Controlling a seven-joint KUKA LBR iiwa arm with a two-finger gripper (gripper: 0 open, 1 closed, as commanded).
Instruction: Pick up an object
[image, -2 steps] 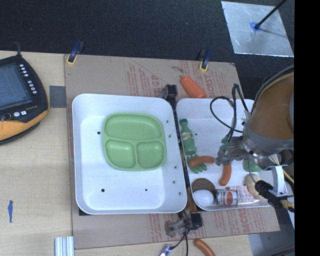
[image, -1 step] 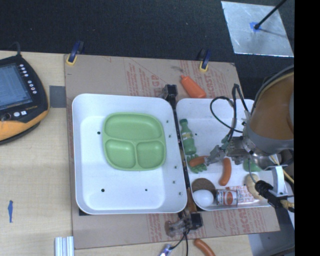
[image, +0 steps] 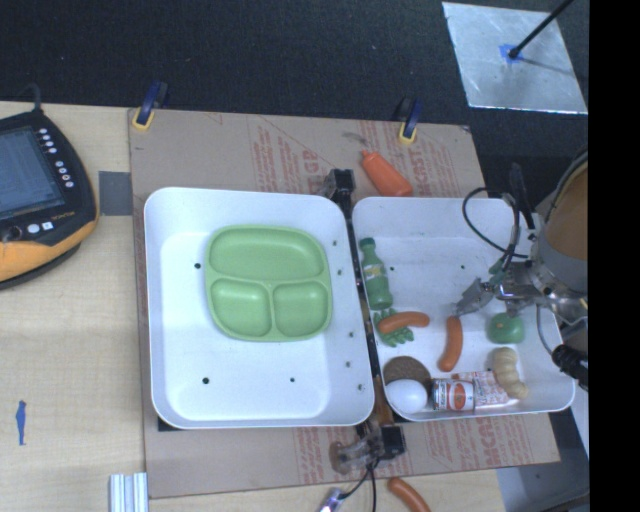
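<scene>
While the two-finger gripper (image: 478, 296) hovered low in the right white bin (image: 425, 225), jaws apart and holding nothing, the small green plastic toy (image: 505, 327) lay just beside it; centring over that toy before closing looked wisest.

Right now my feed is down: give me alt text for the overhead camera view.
The arm's claw hangs low over the right bin, near a green toy, a sausage and a small bottle lying flat. A green bottle and a carrot lie by the bin's left wall. The left bin holds a green divided plate.
</scene>
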